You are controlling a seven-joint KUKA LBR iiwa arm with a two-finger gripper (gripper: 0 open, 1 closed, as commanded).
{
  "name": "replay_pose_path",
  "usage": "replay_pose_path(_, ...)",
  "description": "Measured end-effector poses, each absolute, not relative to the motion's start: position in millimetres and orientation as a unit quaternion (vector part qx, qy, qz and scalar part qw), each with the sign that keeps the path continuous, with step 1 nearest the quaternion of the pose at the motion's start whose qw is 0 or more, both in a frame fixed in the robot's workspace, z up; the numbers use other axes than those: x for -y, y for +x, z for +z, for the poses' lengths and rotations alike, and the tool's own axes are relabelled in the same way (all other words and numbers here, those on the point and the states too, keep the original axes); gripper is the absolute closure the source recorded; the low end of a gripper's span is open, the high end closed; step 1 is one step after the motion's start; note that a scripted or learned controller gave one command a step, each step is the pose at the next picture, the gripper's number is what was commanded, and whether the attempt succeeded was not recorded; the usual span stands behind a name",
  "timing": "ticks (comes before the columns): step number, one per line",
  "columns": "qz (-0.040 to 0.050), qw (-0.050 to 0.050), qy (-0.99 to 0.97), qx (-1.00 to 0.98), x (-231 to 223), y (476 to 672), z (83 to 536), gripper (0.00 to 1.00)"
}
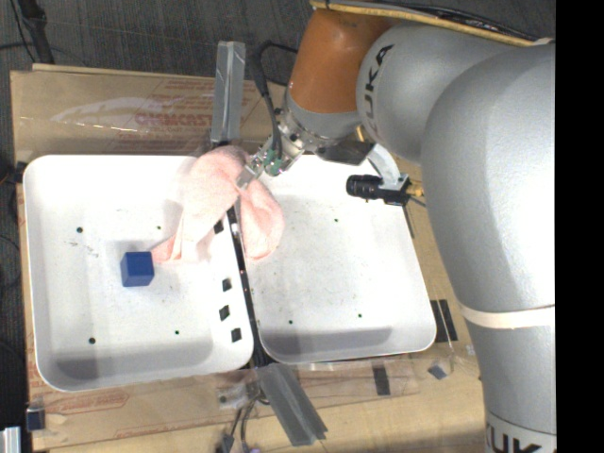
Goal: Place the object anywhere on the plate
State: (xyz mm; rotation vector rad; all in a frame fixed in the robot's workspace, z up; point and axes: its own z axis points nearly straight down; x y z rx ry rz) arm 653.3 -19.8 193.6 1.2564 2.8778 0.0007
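Note:
A pink cloth [219,208] lies draped over the ridge where the two white bins meet, part in the left bin [57,253] and part in the right bin [359,281]. A small blue cube [138,268] sits on the floor of the left bin, left of the cloth. My gripper [259,166] is down at the cloth's upper edge, above the ridge, touching or just over the fabric. The orange-banded wrist [330,59] rises behind it and hides its upper part.
A grey bar [227,92] stands upright behind the bins near the gripper. Another grey piece [291,406] lies in front of the bins. The arm's large grey body [491,206] covers the right side. Cardboard [113,102] lies under the bins.

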Motion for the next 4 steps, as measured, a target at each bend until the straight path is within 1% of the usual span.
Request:
replay_pose_path(1,0.0000,0.000,0.397,-0.918,19,653.8,232,1.00)
replay_pose_path(2,-0.0007,-0.001,0.205,-0.979,-23,626.7,241,1.00)
replay_pose_path(3,-0.0005,-0.001,0.003,-1.000,-71,589.7,237,1.00)
replay_pose_path(4,-0.0007,-0.001,-0.005,-1.000,-113,556.6,225,1.00)
